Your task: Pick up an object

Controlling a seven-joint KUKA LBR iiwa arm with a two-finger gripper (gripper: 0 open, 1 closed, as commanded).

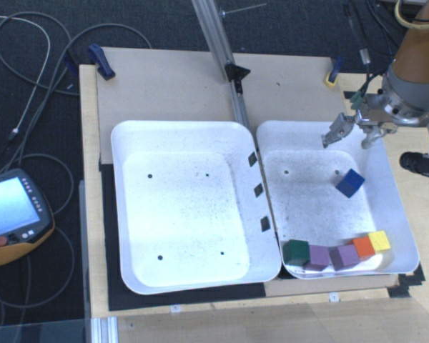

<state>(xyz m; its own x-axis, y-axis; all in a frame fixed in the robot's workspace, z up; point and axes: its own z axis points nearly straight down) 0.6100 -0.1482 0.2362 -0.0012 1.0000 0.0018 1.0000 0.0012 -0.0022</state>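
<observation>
claw [352, 131] hangs over the far right corner of the right bin [393, 191], its two metal fingers spread apart, released, nothing between them. one finger [336, 132] angles left and down over the bin's far rim; the other finger [372, 136] points down nearer the right wall. grey arm with orange band [420, 52] comes in from the right, above the claw.

blue cube [350, 183] lies alone on the speckled floor of the right bin, toward the right side, near the claw but apart from it, turned at a slant to the bin walls.

row of blocks along the near wall of the right bin, left to right: green block [296, 251], purple block [319, 256], second purple block [346, 256], orange block [364, 247], yellow block [379, 241]. they sit touching or just beside one another, the row rising slightly toward the right.

left bin [129, 191] sits beside the right bin, rims touching along the middle; a few dark dots on its floor.

both bins rest on a tan worktop [164, 84]. blue clamp [101, 61] at the far left corner of the worktop. slanted metal rail [214, 27] runs from the far edge down to the gap between the bins. handheld pendant with lit screen [13, 211] lies on the dark floor at left, cables [28, 70] looping past it.
</observation>
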